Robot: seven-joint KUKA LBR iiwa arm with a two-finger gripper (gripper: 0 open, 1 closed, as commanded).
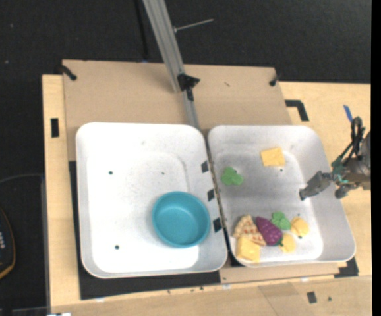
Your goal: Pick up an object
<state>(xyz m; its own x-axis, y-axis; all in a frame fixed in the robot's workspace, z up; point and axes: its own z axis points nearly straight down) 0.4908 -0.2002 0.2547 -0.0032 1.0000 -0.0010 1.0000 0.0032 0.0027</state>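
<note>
While the end effector (317, 184) hangs at the right rim of the right bin (332, 196), roughly midway along that edge, nothing sits in its grip, so the task looks to be at the approach step, before any grasp. Only one dark finger shows clearly, slanting in over the bin wall, and I cannot tell whether the fingers are spread or pressed together.

Candidates for the pick all lie in the right bin. A yellow block (272, 157) rests alone toward the far side, and a small green piece (231, 176) lies near the left wall, beside the divide between the bins. Along the near edge a cluster is packed together: a purple piece (267, 229), a green piece (280, 219), a small yellow piece (300, 227) and a pale yellow wedge (248, 249), several touching. The left bin (111, 150) holds a blue bowl (180, 218) near its near right corner.

My judgement is that the next move calls for travelling inward over one target and descending squarely. The yellow block seems the easiest choice, being clear of neighbours; the cluster risks a crowded, slipping grasp.
</note>
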